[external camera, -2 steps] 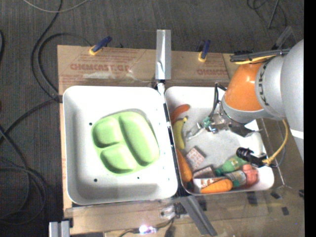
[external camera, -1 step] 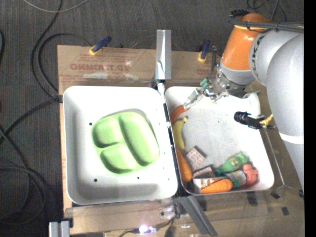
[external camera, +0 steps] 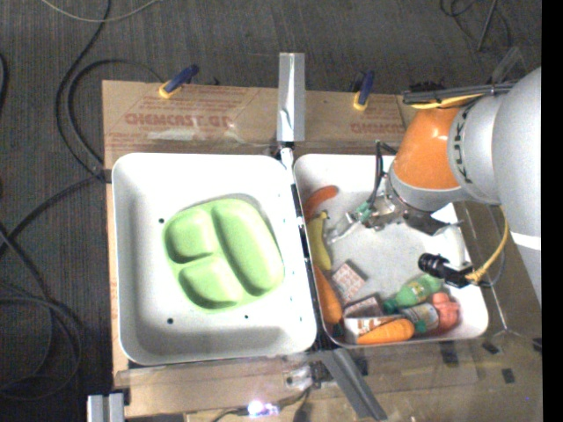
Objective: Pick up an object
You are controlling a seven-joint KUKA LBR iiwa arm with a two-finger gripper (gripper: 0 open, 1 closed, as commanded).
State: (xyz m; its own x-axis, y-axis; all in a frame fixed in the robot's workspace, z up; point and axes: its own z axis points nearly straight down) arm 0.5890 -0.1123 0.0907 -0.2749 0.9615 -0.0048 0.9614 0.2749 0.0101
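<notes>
Nothing lifted yet: two-finger gripper (external camera: 352, 221) low in right white bin (external camera: 475, 323), finger state impossible to tell, beside yellow banana-shaped toy (external camera: 318, 243); orange carrot toys (external camera: 384, 330) and green bottle (external camera: 416, 290) loose near side; pick pending.

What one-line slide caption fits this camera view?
Arm's gripper hangs over the toy-food bin, beside the bin holding a green tray.
</notes>
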